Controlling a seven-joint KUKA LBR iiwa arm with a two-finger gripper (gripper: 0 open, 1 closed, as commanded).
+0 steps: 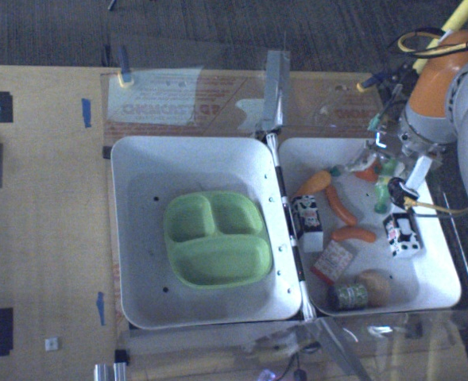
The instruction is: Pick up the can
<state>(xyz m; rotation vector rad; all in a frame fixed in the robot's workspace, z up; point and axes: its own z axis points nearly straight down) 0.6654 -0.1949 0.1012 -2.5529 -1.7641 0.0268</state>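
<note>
The can (350, 295) is small and green. It lies on its side near the front wall of the right bin (444, 284), touching a brown rounded item (378, 285) on its right. My gripper (388, 173) hangs over the back part of the same bin, well behind the can and apart from it. A small green object (383, 194) lies just beneath it. The grey wrist and orange band (446, 66) rise toward the upper right.
Around the can lie a red box (333, 261), two orange sausages (353, 233), a carrot (316, 182) and two cow-patterned cartons (306, 213) (403, 235). The left bin (138, 173) holds a green divided plate (216, 238).
</note>
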